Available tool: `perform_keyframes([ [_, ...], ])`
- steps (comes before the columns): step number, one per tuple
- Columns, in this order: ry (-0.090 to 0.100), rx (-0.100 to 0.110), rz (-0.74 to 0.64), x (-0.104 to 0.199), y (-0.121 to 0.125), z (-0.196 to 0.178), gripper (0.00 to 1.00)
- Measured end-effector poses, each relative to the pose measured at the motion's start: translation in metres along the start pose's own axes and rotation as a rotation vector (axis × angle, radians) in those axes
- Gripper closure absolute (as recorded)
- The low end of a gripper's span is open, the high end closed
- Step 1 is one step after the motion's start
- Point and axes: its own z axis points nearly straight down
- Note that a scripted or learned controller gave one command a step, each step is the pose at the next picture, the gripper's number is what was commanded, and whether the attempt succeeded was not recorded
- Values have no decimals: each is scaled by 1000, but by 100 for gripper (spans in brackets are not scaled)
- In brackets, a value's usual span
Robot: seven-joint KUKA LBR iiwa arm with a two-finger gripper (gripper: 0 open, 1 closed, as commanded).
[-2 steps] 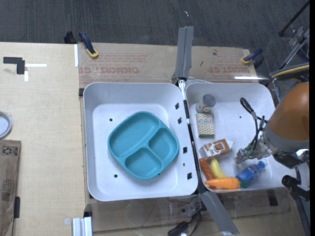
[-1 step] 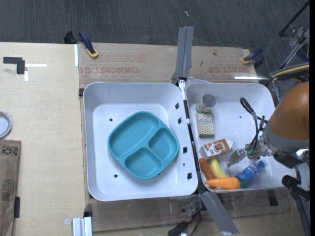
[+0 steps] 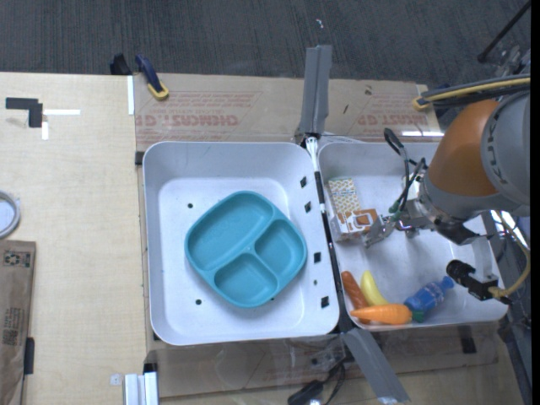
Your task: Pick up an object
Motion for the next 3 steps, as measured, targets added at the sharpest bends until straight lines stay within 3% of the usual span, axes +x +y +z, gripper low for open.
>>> perform_keyframes([
  [1,-1,1,37,-20,77,0,0],
  [2,-6,61,119,-12,92,2,0],
  [3,-2,-2,26,-77,45,-57,0],
])
